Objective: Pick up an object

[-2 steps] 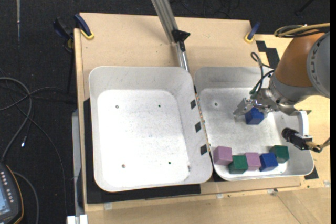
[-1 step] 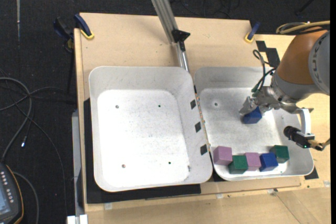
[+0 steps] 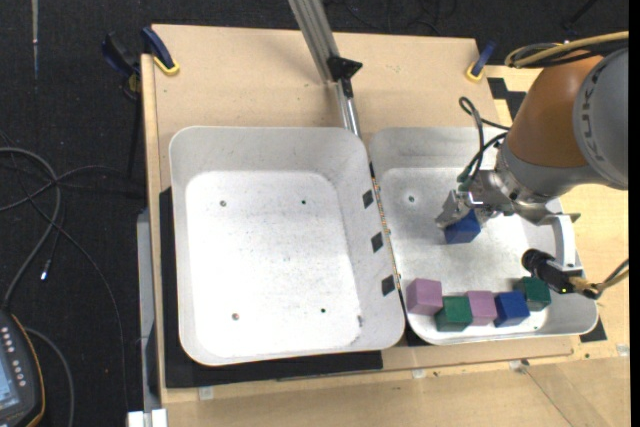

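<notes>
My gripper (image 3: 459, 218) hangs over the middle of the right bin (image 3: 420, 165), with the grey arm and its orange band coming in from the right. A blue block (image 3: 463, 232) sits between the fingertips, and the fingers are shut on it. Along the bin's near edge lies a row of blocks: a purple one (image 3: 425, 295), a green one (image 3: 455, 313), a pink-purple one (image 3: 482, 307), another blue one (image 3: 511, 307) and a second green one (image 3: 537, 292).
The left bin (image 3: 190, 215) stands beside the right one, their rims touching. A slanted metal pole (image 3: 305, 0) runs from the top down to the bins' junction. Clamps hold the wooden bench corners (image 3: 160, 55).
</notes>
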Motion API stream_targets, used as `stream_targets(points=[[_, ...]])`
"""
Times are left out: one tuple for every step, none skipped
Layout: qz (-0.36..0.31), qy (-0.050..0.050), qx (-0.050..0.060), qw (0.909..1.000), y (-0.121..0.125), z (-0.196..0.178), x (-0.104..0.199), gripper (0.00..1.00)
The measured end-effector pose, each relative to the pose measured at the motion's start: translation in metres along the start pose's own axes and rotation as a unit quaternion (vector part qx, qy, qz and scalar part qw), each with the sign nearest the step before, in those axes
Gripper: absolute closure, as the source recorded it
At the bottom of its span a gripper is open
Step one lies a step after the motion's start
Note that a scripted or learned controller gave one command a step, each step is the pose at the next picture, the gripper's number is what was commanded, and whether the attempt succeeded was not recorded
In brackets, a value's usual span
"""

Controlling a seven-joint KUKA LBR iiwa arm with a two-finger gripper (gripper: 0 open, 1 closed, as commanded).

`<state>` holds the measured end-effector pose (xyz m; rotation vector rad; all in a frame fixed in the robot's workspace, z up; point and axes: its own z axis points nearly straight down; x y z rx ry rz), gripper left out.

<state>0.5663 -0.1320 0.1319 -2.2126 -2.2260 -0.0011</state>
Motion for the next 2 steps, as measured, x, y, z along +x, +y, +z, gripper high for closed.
stream_targets(points=[[-0.003,0.0,-0.004,1.0,0.012,-0.066,0.09,1.0],[-0.002,0.0,-0.001,1.0,0.027,-0.062,0.166,1.0]])
